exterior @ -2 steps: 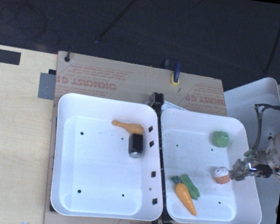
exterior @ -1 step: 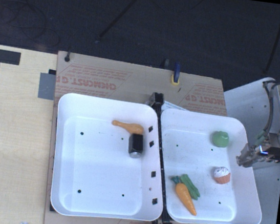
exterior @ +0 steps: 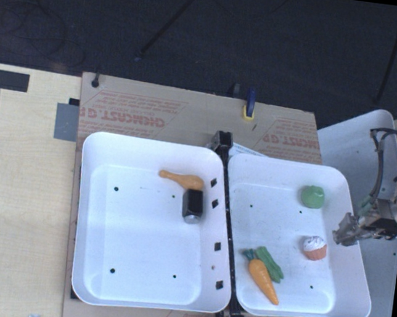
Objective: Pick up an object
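Gripper: seen at the right rim of the right bin; whether it is spread or pressed together cannot be told, and nothing is seen held.

Cupcake: lying just left of the gripper, slightly nearer the camera, on the right bin's floor.

Green ball: placed left of the gripper and farther back.

Carrot: laid farther left and nearer the camera, leaves toward the divider.

Left bin: set well left of the gripper. A black can is found there, with an orange drumstick touching it behind.
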`<state>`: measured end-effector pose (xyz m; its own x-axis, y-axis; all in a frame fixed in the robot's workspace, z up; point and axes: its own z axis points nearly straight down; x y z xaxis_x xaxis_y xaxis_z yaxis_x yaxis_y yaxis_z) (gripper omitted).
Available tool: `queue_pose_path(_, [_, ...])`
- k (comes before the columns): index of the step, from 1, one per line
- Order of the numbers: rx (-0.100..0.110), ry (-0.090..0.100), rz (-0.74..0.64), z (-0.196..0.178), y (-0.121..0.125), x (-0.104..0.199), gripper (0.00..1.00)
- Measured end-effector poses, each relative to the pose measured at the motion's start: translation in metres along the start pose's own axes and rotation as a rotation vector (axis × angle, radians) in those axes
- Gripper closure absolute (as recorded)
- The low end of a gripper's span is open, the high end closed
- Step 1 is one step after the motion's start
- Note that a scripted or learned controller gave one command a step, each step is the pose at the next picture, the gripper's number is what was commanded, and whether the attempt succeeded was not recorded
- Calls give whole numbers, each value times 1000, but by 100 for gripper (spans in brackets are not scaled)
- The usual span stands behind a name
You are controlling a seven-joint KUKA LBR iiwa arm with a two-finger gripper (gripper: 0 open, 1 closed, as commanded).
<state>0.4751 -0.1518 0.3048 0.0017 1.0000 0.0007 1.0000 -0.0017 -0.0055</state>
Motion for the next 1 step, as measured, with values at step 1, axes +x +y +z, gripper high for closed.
queue_pose_path(1, [2, 3, -9, 37, 1, 75, 100])
